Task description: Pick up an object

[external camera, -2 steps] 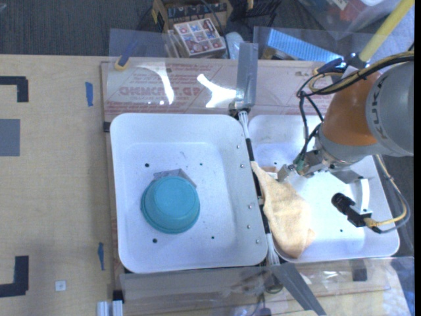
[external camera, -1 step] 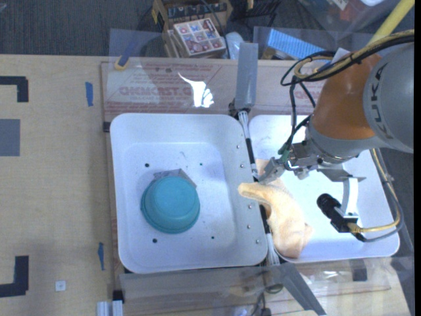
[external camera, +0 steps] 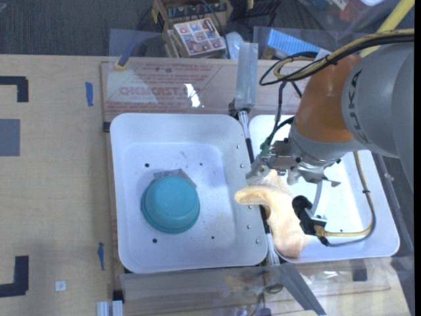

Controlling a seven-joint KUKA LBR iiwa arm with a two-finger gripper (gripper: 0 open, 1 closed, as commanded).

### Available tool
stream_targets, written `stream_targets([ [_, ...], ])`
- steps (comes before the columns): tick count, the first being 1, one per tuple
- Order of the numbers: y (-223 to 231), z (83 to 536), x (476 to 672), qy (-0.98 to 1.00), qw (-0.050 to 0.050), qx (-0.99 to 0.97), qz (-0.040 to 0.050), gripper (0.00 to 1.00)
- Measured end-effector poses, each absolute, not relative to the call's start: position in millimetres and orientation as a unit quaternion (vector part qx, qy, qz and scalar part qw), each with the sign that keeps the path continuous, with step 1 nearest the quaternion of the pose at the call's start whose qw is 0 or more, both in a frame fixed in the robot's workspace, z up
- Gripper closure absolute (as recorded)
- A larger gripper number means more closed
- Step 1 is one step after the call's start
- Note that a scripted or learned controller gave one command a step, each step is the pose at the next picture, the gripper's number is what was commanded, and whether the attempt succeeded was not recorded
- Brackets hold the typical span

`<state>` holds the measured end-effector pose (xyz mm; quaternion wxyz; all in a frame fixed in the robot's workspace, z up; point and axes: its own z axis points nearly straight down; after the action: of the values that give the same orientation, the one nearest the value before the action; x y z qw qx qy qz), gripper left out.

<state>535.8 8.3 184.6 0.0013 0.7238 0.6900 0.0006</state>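
A pale yellow cloth (external camera: 279, 214) lies crumpled across the divider between the two bins, its left tip over the left bin's right rim and its lower end in the right bin. My gripper (external camera: 287, 176) hangs directly over the cloth's upper part, under the orange wrist band, and the wrist body hides where they meet. A teal bowl (external camera: 170, 204) sits upside down in the left bin (external camera: 131, 133), well to the left of the gripper.
A small grey flat piece (external camera: 172, 174) pokes out from behind the bowl. The right bin (external camera: 385, 239) is mostly covered by the arm; a yellow and black cable (external camera: 342, 232) loops over its floor. A clear upright post (external camera: 247, 78) stands behind the bins.
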Motion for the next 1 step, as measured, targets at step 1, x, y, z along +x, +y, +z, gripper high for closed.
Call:
stream_targets([
  [1, -19.8, 184.6, 535.4, 0.758, -0.001, 0.652, -0.0003, 0.0],
])
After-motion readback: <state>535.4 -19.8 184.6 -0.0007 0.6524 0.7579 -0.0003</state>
